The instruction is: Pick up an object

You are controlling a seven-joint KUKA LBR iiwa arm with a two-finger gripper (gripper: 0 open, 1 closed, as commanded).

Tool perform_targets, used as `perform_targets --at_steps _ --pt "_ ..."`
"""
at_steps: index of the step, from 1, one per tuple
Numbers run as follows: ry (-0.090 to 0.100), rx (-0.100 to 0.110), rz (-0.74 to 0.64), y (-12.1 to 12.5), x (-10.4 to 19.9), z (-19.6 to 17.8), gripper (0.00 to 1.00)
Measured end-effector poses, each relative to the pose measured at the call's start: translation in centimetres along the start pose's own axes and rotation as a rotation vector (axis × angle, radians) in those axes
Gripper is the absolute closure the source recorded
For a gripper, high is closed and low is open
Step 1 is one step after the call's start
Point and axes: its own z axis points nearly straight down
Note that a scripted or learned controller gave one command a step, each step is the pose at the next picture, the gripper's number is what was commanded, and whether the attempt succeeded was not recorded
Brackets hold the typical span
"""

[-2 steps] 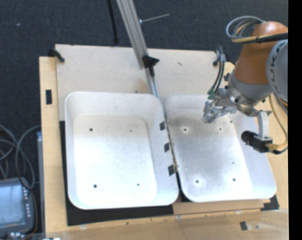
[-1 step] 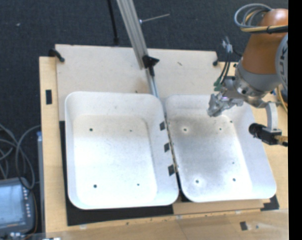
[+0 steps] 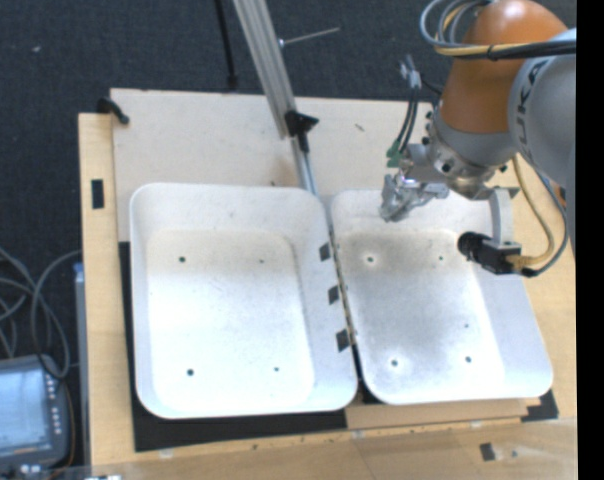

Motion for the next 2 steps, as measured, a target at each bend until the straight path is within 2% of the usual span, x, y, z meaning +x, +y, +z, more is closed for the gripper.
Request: perform_targets --at_steps 2 --pt "-0.002 0.001 0.003 2.7 9.8 2.6 1.0"
